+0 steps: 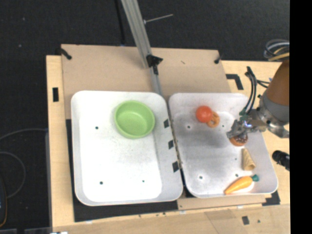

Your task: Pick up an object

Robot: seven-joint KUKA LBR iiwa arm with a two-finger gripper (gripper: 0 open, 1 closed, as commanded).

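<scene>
My gripper (238, 132) sat low over the right bin (204, 179), near its right wall, directly above a small reddish-brown object (237, 141). The fingers were too small and blurred to read, so I could not tell if they were spread, closed, or gripping that object; it touched or nearly touched the tips, partly hidden under them. My arm (278, 94) came in from the right, orange band visible above the grey wrist, with dark cables looping beside it.

Other things in the right bin: a red ball-like object (203, 113) toward the back, touching a smaller orange-tan piece (213, 120) on its right. A tan cone-shaped item (248, 159) lay just in front of my gripper along the right wall. A toy carrot (239, 184) with a green tip lay near the front right corner, tilted.

The left bin (97, 179) held a green bowl (134, 119), upright, toward its back right. The bins sat side by side, edges touching, on a brown bench (185, 67). A grey metal pole (134, 21) slanted in from the top toward the seam between the bins.
</scene>
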